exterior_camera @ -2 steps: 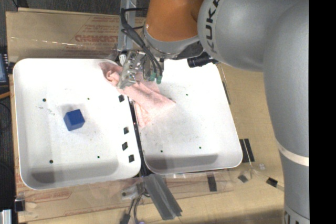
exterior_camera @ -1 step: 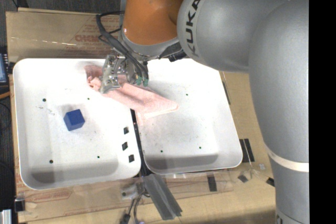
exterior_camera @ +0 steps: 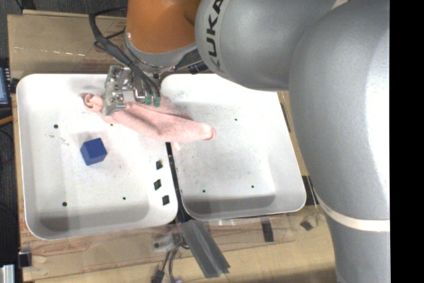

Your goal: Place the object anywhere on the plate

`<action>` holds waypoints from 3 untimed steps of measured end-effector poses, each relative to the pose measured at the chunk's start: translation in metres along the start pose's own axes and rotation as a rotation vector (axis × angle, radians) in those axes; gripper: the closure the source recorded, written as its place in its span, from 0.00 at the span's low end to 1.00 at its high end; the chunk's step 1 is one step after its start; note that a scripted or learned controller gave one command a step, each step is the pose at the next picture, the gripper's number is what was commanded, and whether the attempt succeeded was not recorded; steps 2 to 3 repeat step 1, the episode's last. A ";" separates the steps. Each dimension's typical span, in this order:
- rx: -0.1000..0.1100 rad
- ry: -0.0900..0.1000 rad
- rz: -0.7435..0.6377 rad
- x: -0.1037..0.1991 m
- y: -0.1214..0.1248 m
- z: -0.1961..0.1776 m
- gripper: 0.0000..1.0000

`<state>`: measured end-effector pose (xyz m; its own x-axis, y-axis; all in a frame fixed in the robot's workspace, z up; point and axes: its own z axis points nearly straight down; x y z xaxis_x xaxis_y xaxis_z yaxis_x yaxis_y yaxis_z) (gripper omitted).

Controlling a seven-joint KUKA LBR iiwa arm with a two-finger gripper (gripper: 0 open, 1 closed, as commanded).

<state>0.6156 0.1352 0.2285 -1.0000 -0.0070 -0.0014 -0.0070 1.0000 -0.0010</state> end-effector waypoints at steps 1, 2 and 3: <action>0.000 0.000 0.001 0.000 0.000 0.000 0.00; 0.000 0.000 0.001 0.000 0.000 0.000 0.00; 0.000 0.000 0.001 0.000 0.000 0.000 0.00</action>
